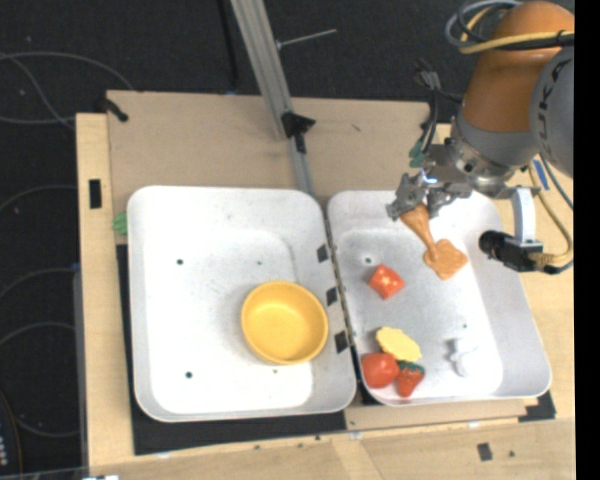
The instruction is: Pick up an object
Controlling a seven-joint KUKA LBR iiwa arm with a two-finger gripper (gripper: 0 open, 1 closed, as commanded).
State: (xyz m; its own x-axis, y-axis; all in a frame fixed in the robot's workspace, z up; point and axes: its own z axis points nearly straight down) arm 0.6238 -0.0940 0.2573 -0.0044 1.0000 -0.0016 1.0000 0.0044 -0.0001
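Camera view: pincer (417,206) clamped on handle end of orange spatula (435,243), blade hanging below-right over right bin (500,313). Red block (385,281) below pincer; yellow bowl (284,322) far lower-left.

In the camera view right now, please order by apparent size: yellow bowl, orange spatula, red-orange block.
1. yellow bowl
2. orange spatula, hanging from the pincer, nearer the camera, so it may look bigger
3. red-orange block
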